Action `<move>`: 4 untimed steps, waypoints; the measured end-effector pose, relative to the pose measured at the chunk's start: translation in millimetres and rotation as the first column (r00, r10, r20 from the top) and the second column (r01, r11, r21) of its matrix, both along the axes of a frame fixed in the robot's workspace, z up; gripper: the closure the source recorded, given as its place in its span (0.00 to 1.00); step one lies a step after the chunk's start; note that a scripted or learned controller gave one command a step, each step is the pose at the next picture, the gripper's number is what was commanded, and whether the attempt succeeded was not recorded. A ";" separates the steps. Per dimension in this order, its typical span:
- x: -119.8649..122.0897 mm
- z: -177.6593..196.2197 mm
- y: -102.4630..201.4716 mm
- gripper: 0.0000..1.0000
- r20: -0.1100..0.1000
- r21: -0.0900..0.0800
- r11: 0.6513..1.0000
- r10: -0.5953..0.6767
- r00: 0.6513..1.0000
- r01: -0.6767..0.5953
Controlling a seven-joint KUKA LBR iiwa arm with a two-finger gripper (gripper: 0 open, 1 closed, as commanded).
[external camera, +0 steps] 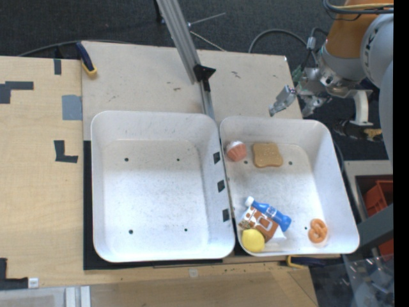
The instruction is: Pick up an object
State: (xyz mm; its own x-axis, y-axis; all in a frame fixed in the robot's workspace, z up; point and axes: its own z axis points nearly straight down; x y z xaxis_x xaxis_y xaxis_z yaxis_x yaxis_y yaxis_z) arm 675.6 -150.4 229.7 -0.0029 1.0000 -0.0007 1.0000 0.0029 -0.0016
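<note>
Beyond the right shallow white plastic bin's (pixel 339 171) far rim the two-finger gripper (pixel 295 102) hangs spread and empty, while a tan bread-like slice (pixel 266 154), pink-topped cupcake (pixel 236 150) and orange ring (pixel 317 231) hug its walls, middle open.

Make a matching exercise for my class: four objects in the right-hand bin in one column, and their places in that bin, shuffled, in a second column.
Objects:
1. bread slice
2. yellow lemon
3. orange pretzel
4. pink cupcake

Places:
A. near right corner
B. far side, next to the divider between bins
C. near edge, left part
D. far side, just right of the cupcake

Pairs: 1-D, 2-C, 3-A, 4-B
</note>
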 end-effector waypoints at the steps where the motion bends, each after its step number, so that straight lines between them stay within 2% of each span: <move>1: -0.1 0.1 -0.2 0.00 0.000 -0.001 1.000 -0.001 1.000 0.001; 3: 1.0 -123.6 4.0 0.00 -0.014 0.000 1.000 -0.002 1.000 0.002; 4: -2.0 -141.4 3.0 0.00 -0.018 0.000 1.000 -0.004 1.000 0.004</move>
